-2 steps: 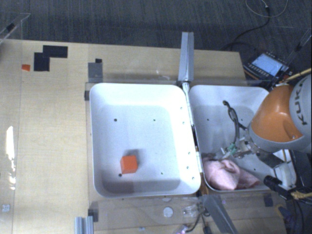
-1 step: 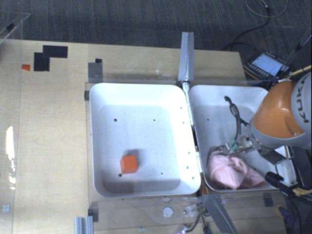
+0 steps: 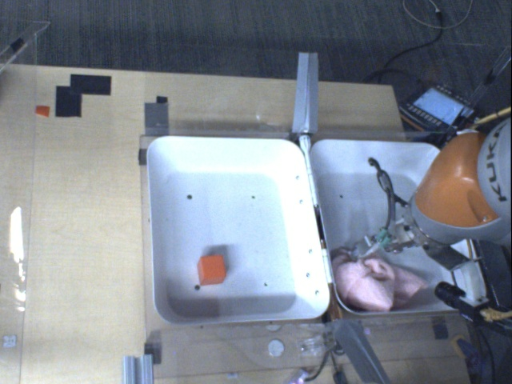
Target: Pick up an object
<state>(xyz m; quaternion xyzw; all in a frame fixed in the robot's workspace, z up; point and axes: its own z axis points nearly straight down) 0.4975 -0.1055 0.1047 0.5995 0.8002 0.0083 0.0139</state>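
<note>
Orange block (image 3: 212, 270) in left bin (image 3: 168, 214), gripper (image 3: 382, 245) over pink cloth (image 3: 370, 285), jaws seemingly unreadable.

Surface (image 3: 80, 238): pale wood, carrying two shallow white bins side by side.
Left bin (image 3: 160, 214): toward the surface's middle.
Right bin (image 3: 352, 166): near the surface's right edge, touching the left bin.
Metal post (image 3: 306, 94): grey, at the far edge between the bins.
Black shapes (image 3: 80, 93): flat, near the far left corner.
Small orange square (image 3: 42, 111): just left of the black shapes.
Tablet (image 3: 436, 106): lit screen, beyond the far right corner.
</note>
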